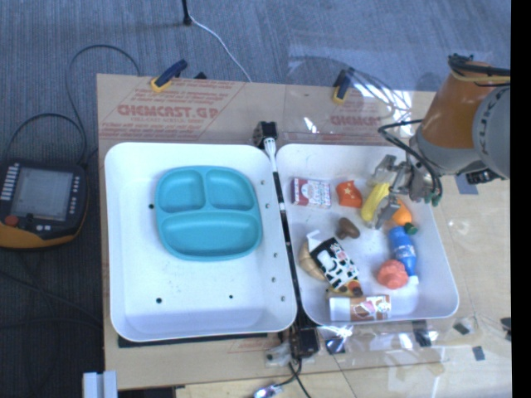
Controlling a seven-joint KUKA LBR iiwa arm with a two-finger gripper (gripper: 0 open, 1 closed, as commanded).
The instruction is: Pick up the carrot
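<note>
Reaching in from the right, the grey arm with its orange band [456, 110] brings the gripper [390, 191] down over the far right part of the right bin [444, 259], where its metal fingers [387, 210] hang among the small things there; whether they are spread or closed, and whether anything sits between them, cannot be told from this slant. The carrot [401, 216], a short orange piece, lies just beside the fingers on their near right side, touching or nearly touching the top of a blue bottle [404, 249] that points toward the near edge. A yellow banana [377, 197] lies tilted just left of the fingers, and an orange pepper-like toy [350, 195] sits left of that, next to a red and white carton [310, 192]. A brown lump [348, 229] rests near the middle of the bin, a black and white patterned toy [336, 268] lies nearer and to the left, a pinkish red fruit [393, 274] sits near the bottle's base, and a labelled packet [362, 308] lies along the near wall. The left bin [124, 297] holds a blue divided plate [207, 212]. Both bins stand side by side on the counter [166, 110], and a teach pendant [40, 201] lies on the floor well to the left.
</note>
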